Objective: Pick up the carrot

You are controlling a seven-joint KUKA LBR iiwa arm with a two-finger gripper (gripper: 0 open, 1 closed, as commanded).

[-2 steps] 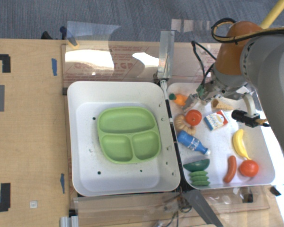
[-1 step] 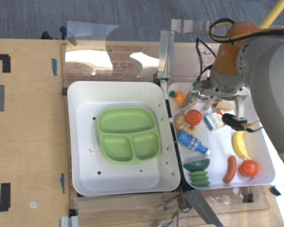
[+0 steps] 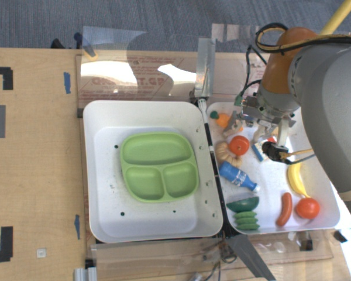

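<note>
tool (image 3: 258,127) above right bin's (image 3: 327,212) far end | carrot (image 3: 222,120) just left, in far-left corner | grip: cannot tell | approach stage

Green divided plate (image 3: 159,166) lies in the left bin (image 3: 99,157).

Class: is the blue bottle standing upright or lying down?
Lying down: the bottle rests on its side on the right bin's floor, cap toward the lower right.

Carrot (image 3: 223,120): small, orange, green-topped.
It is seen lying near the far left corner of the right bin, just above the round orange-red fruit.
</note>
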